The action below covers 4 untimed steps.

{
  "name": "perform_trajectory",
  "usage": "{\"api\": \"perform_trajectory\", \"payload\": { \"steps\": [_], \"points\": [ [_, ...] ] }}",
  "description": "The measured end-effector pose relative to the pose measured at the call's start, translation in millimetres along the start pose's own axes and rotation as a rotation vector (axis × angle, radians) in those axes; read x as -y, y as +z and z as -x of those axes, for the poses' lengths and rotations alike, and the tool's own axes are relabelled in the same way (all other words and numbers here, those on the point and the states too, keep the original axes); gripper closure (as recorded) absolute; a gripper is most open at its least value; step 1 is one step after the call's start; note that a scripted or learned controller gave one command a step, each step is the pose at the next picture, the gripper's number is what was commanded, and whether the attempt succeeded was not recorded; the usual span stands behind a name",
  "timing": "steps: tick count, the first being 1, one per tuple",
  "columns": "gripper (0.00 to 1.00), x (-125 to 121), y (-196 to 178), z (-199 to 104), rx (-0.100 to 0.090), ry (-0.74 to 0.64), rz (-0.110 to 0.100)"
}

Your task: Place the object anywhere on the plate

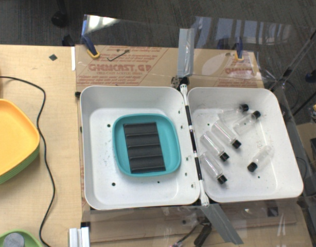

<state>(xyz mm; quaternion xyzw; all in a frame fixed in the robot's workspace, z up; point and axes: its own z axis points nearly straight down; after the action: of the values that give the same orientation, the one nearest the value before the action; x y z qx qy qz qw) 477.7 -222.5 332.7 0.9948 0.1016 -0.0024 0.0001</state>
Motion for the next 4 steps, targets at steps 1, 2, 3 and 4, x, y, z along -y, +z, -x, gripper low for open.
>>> {"api": "perform_trajectory", "payload": {
  "steps": [1,2,3,4],
  "points": [
    [0.0,-5.9,-107.6,-31.0,0.001,-0.03,0.0],
    [0.0,36.3,32.1,-7.2,0.002,0.005,-0.002],
    [0.0,-5.2,-107.6,-27.2,0.001,-0.035,0.0],
    [0.0,43.8,50.2,-33.0,0.001,0.005,-0.002]
  ]
}}
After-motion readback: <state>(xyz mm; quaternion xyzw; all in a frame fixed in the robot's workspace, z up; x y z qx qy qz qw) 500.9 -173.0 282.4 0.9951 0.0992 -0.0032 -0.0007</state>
